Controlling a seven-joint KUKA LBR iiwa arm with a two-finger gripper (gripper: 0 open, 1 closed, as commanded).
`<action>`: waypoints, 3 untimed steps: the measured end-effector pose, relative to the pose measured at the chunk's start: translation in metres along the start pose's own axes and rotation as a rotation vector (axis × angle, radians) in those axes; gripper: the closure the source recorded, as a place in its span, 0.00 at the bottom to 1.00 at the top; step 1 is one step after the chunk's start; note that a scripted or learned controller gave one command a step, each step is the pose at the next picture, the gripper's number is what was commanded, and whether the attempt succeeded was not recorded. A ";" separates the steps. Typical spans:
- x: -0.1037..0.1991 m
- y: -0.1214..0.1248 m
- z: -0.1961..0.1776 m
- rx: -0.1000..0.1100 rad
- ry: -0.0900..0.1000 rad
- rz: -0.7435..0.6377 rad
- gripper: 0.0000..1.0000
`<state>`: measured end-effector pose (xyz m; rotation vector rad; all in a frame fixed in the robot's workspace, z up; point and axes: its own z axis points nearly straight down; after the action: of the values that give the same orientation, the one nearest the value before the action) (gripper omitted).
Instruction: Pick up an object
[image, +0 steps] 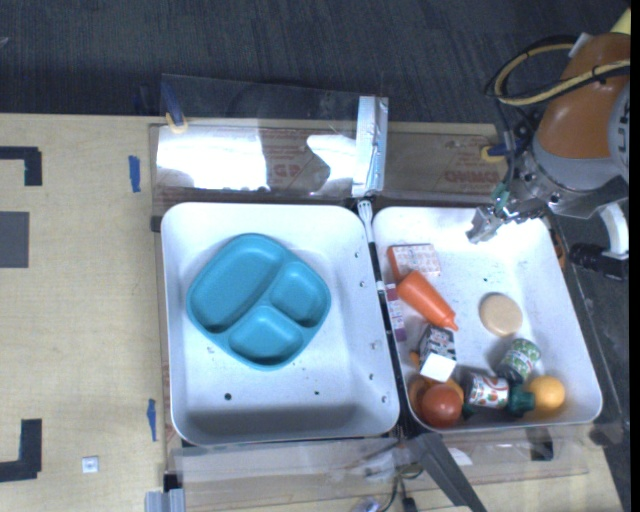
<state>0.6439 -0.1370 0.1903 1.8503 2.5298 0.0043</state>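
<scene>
The right bin holds several objects. An orange carrot lies by its left wall, below a pink-and-white packet. A beige round disc sits in the middle. Along the front edge are a red tomato, a small bottle lying down, a green can, an orange fruit and a small dark carton. My gripper hangs over the bin's far right corner, apart from all of them, with nothing seen in it.
The left bin carries a blue divided plate. A clear plastic sheet stands behind the bins. The arm's orange band and yellow cables are at the top right.
</scene>
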 end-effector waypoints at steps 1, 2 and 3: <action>0.012 -0.024 0.005 0.007 0.005 -0.091 1.00; -0.024 -0.009 -0.159 -0.008 -0.005 0.004 1.00; -0.032 -0.003 -0.247 -0.003 -0.004 -0.329 1.00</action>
<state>0.6487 -0.1676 0.4370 1.4083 2.7947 0.0025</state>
